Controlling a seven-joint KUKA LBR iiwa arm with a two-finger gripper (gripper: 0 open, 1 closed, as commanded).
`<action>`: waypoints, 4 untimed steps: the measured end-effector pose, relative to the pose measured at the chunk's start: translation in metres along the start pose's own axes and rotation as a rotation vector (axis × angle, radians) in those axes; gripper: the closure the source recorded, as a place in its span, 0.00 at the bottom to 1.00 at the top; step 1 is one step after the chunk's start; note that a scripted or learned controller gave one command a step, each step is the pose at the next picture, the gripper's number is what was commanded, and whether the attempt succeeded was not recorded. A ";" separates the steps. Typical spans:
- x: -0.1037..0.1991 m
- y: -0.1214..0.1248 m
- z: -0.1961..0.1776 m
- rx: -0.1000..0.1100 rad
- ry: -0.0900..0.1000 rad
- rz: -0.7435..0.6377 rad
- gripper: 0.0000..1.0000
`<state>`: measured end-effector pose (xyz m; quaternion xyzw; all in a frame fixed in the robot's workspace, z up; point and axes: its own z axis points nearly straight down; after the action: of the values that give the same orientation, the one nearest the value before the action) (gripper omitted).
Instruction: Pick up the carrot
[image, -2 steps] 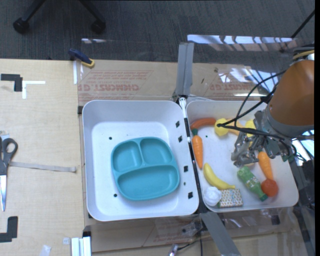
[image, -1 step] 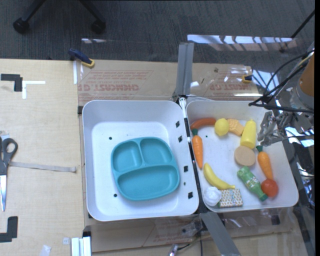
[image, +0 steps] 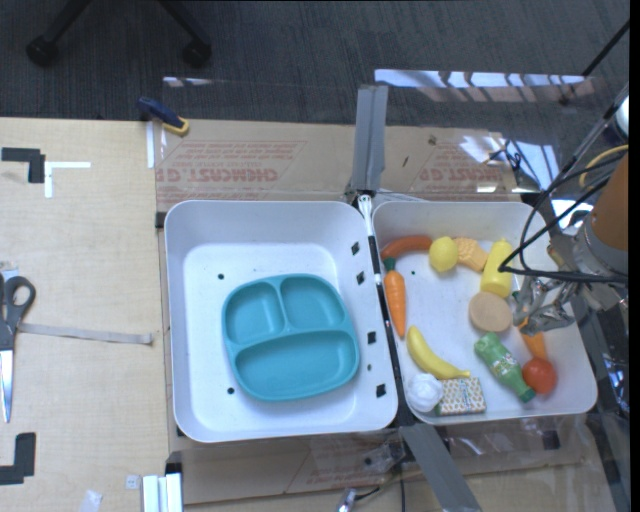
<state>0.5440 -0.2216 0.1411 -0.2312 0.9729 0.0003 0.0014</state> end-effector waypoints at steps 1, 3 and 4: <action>-0.012 0.038 -0.044 0.002 -0.003 -0.204 1.00; -0.010 0.046 0.031 0.003 -0.003 -0.197 1.00; -0.050 0.062 -0.043 0.002 -0.003 -0.204 1.00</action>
<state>0.5604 -0.1443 0.1840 -0.3288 0.9444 -0.0004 0.0033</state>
